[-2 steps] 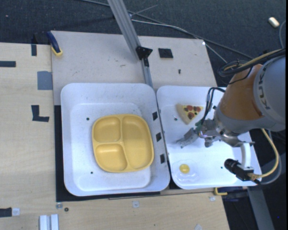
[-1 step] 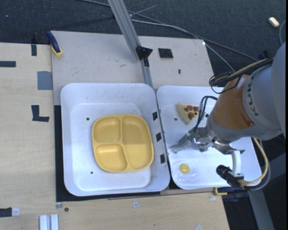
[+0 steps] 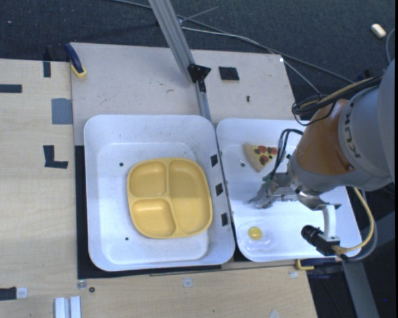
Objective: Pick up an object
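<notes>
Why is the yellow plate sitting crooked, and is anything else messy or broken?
The yellow divided plate lies turned at an angle in the left bin, not square to its sides. In the right bin, a pizza slice toy and a fried egg toy lie apart. Nothing looks spilled or broken.

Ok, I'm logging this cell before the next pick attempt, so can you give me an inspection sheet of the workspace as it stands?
Surface: wooden bench bearing two white bins, left bin and right bin, side by side.
Job's things: yellow divided plate in the left bin; pizza slice toy and fried egg toy in the right bin.
Clutter: dark tape patches on the bench; blue and yellow clamp at the back left.
End effector: end effector low over the right bin, between the pizza slice and the egg; nothing seen gripped.
Cables: yellow cable looping by the wrist; thin wires on the floor behind.
Surroundings: dark floor; metal pole slanting in from the top.
</notes>
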